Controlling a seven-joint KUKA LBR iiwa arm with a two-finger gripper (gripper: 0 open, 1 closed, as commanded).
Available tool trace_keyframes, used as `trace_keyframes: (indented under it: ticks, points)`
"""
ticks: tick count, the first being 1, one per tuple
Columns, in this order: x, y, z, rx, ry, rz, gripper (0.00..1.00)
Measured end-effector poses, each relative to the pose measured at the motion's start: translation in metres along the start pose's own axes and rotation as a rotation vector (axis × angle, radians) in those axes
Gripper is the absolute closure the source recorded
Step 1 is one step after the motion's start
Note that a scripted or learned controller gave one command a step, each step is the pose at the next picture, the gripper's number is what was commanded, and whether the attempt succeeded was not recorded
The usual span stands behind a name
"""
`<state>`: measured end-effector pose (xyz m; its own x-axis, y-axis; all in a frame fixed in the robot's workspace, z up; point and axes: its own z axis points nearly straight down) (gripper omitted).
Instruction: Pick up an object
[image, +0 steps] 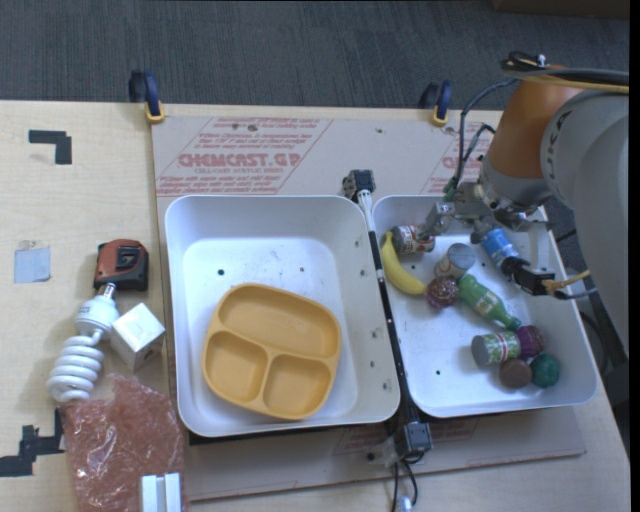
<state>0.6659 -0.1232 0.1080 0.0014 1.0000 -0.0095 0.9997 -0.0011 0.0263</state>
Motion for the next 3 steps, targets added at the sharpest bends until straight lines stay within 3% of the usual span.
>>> trace_keyframes:
  ticks: [1,2,3]
  points:
    - [0.004,0.004,-0.015,-0.006,0.010,-0.002,1.00]
    - [0.004,0.003,-0.014,-0.005,0.009,-0.001,0.00]
    - [0.012,0.001,-0.004,0.005,0.006,0.000,0.00]
